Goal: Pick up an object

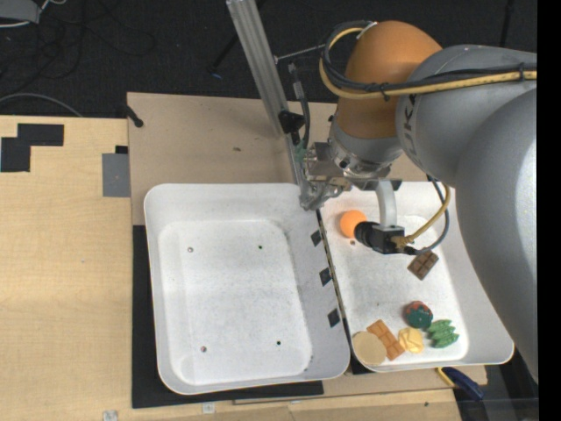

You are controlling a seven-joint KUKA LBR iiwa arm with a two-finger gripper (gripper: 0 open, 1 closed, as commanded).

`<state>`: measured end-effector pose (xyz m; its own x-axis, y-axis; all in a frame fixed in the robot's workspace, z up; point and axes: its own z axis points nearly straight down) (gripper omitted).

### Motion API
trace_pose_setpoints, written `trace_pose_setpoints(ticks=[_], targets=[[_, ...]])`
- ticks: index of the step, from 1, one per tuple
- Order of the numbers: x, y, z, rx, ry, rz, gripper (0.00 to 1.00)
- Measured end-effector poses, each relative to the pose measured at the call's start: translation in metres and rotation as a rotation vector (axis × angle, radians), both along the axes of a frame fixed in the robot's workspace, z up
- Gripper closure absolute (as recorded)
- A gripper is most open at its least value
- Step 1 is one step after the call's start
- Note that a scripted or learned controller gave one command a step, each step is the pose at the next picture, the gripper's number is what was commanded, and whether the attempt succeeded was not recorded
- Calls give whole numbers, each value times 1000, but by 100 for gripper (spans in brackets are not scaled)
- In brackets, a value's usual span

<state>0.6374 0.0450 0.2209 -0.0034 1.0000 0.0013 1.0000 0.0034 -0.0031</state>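
White bin (pixel 379 289) — orange ball (pixel 351 224) (near hand (pixel 311 198))

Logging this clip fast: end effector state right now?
End effector: cannot be told; it hangs above the right bin at its far corner, beside the orange ball.

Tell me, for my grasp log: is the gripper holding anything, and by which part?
Cannot tell: the gripper hangs near the orange ball, with no object visibly in it.

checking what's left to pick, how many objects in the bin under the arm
7: an orange ball at the back, a brown block midway, and at the front a red-green piece, green piece, yellow piece, orange block and tan disc. The arm may hide more.
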Motion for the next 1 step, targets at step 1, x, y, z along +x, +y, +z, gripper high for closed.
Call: trace_pose_setpoints(ticks=[1], targets=[[14,46,-1,-1,-2,0,100]])
